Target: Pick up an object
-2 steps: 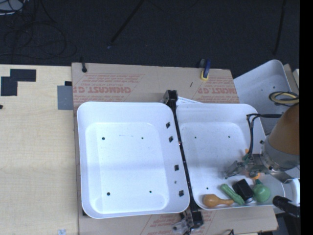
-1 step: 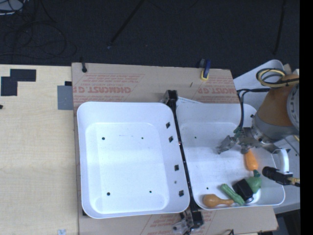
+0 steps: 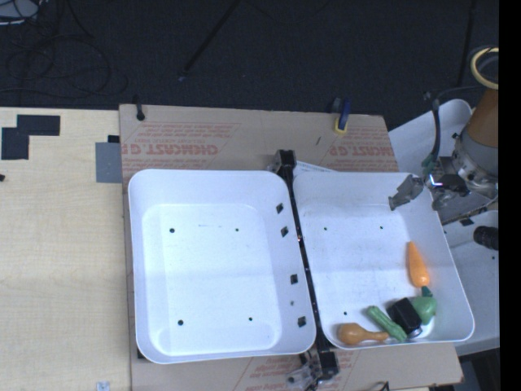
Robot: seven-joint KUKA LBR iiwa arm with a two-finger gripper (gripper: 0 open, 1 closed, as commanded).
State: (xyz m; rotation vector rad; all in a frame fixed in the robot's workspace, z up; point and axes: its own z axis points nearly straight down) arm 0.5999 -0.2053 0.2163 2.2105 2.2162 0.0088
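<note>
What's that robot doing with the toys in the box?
The robot arm's gripper hangs over the top right edge of the right bin. It isn't touching any toy. An orange carrot-shaped toy, a green toy, a black thing and a tan pear-shaped toy lie in that bin's lower right corner. The left bin sits beside it.

We see the arm [image 3: 487, 129] as a rounded orange-brown band above a pale grey, ring-shaped wrist section. Below that sits the gripper [image 3: 423, 187], a cluster of grey and silver metal parts with dark joints, and a thin black cable loops up beside it. One flat grey finger [image 3: 403, 192] juts out.
</note>
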